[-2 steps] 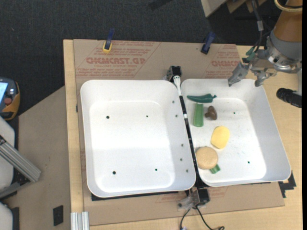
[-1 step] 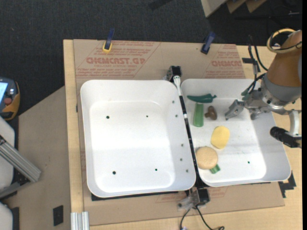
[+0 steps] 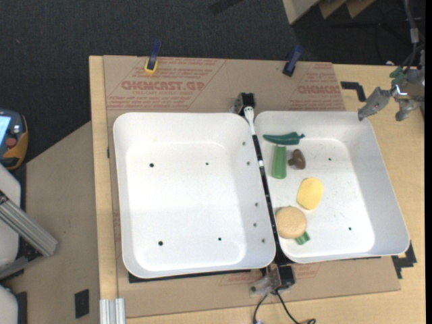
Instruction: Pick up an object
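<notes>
Fingers (image 3: 383, 104) apart, nothing between them, hovering past the far right corner of the right bin (image 3: 378, 201), above the bench (image 3: 101, 181).

Candidates all sit in the right bin's left half: green cylinder (image 3: 279, 161) upright-ish near the divider, dark green pepper-like piece (image 3: 283, 138) touching its top end, small brown lump (image 3: 297, 158) just beside it, yellow oval (image 3: 310, 193) toward the middle, tan round piece (image 3: 291, 222) nearest the front edge with a green bit (image 3: 302, 237) under it.

My guess: all light toy food, probably smooth plastic, a bit slippery. Yellow oval looks best: clear on all sides, pinch across the narrow width.

Cardboard under the bins reads "CHEMCAST" (image 3: 162, 85) in red; rest too faint.
</notes>
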Controlling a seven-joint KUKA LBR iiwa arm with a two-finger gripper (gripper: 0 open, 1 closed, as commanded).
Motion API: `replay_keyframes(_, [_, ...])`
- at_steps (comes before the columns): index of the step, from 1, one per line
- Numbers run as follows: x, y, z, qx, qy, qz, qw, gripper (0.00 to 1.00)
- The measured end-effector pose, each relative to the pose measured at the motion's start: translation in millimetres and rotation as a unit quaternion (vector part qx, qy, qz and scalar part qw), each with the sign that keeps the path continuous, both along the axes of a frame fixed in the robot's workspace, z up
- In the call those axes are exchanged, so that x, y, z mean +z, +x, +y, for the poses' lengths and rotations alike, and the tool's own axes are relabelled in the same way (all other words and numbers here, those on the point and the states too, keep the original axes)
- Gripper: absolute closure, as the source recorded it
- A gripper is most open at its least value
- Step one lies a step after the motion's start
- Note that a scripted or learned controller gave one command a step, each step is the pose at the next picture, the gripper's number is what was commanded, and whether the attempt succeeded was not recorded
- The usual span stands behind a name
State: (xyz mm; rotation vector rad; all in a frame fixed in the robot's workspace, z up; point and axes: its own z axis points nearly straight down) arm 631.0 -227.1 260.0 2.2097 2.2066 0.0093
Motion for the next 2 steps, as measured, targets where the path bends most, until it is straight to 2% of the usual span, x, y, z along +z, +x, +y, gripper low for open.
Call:
replay_keyframes(1, [2, -2, 3, 0.001, 0.0024, 0.006, 1.0, 1.0])
replay_keyframes(2, [87, -87, 29, 0.0, 0.0041, 0.006, 1.0, 1.0])
